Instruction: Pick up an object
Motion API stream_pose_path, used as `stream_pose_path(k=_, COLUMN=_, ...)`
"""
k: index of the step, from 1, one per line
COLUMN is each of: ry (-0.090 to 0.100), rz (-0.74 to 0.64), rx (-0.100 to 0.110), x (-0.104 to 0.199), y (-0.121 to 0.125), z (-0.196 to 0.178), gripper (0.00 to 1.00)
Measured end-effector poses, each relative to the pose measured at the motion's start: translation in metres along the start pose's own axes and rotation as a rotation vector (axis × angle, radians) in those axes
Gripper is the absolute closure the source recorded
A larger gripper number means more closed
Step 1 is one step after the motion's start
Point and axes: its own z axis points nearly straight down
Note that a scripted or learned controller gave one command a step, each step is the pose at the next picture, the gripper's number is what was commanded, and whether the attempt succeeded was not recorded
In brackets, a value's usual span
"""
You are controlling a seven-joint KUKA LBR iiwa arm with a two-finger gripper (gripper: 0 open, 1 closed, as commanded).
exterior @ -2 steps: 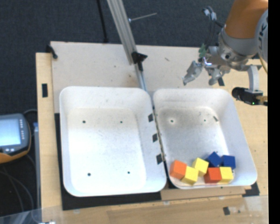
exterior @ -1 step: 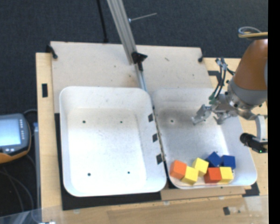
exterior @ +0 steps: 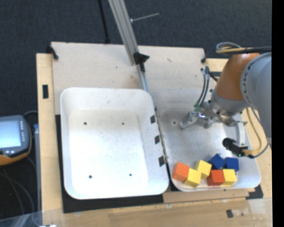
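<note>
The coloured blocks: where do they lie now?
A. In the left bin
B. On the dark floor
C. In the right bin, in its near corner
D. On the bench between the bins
C: the coloured blocks sit clustered in the right bin, in its near corner.

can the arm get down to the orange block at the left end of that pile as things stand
Probably yes. The orange block sits at the open left edge of the cluster in the right bin, nothing on top; a yellow block touches its right side. The gripper hovers farther back.
</note>
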Motion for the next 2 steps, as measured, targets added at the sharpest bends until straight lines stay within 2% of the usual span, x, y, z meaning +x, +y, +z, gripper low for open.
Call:
stream_pose_path(k=1, ry=0.003, rz=-0.001, rx=-0.002, x=0.007, y=0.018, z=-0.003, gripper=0.00)
stream_pose_path(k=2, ry=0.003, rz=0.003, rx=0.001, x=0.025, y=-0.011, z=-0.029, gripper=0.00)
